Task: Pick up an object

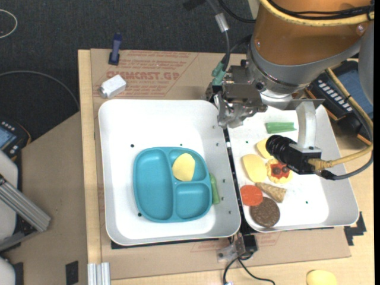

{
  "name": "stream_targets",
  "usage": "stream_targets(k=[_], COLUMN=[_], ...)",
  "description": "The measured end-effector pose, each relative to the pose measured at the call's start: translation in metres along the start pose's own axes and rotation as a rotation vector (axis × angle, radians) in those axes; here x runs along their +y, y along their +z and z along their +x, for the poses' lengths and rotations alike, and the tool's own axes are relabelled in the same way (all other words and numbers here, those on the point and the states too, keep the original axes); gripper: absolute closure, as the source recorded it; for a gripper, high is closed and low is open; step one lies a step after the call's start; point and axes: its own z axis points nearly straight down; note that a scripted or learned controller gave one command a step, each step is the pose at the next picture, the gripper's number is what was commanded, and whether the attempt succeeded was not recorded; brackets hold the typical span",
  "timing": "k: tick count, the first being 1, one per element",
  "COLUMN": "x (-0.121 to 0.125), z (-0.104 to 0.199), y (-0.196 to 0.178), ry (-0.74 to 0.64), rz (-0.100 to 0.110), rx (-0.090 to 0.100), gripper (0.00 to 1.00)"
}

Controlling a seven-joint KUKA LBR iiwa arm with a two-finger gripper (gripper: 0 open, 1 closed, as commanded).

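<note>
Since any object will do, the choice comes down to what grips well. Whether the gripper point(236, 113) is open or shut cannot be told; it hangs over the far end of the wall between the two bins.

Largest is the teal divided plate point(166, 186) in the left bin point(119, 129), well to the gripper's left and nearer the camera. It is probably rigid, light plastic, flat and wide, so only its rim offers a hold.

In the right bin point(338, 200), the toy foods lie in a cluster on the near side of the gripper:
- The yellow slice point(254, 167) looks thin and slippery, best taken across its edges.
- The brown disc point(265, 213) and red disc point(251, 195) touch, which could crowd a grasp.
- The green stick point(279, 126), just right of the gripper and apart from the rest, seems light and stiff; pinching across its narrow width looks easiest.
</note>
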Motion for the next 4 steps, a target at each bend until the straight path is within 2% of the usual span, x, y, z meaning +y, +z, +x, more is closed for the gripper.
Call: stream_targets(k=[1, 2, 3, 4], x=[-0.020, -0.018, 0.037, 0.010], z=[0.056, 0.053, 0.046, 0.030], y=[-0.023, -0.032, 0.099, -0.038], ry=[-0.010, -0.004, 0.001, -0.003], rz=[-0.015, -0.017, 0.003, -0.027], rx=[0.006, 0.006, -0.003, 0.009], gripper=[1.00, 1.00, 1.00, 1.00])
